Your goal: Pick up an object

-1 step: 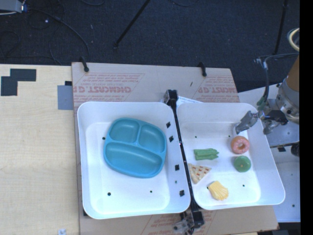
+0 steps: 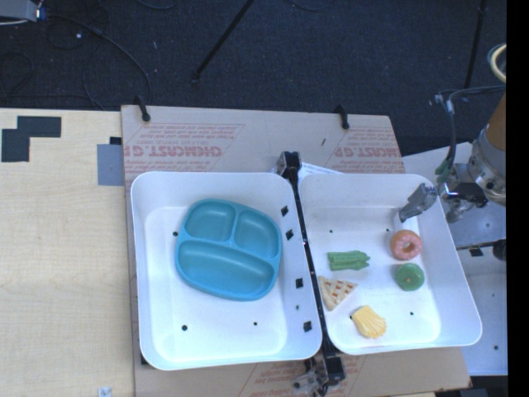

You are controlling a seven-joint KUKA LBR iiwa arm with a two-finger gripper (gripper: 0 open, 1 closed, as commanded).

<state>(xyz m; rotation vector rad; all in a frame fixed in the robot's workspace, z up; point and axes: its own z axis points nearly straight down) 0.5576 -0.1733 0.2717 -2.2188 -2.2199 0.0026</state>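
The pincer (image 2: 416, 203) hung over the right bin's (image 2: 463, 304) upper right part, above the pink doughnut (image 2: 406, 244); whether it was apart or together could not be told. From the left, the left bin (image 2: 157, 337) held a blue divided plate (image 2: 228, 248). In the right bin lay a waffle wedge (image 2: 336, 290), a green pod (image 2: 348, 260), a yellow piece (image 2: 369, 322), the doughnut and a green round (image 2: 408, 277).
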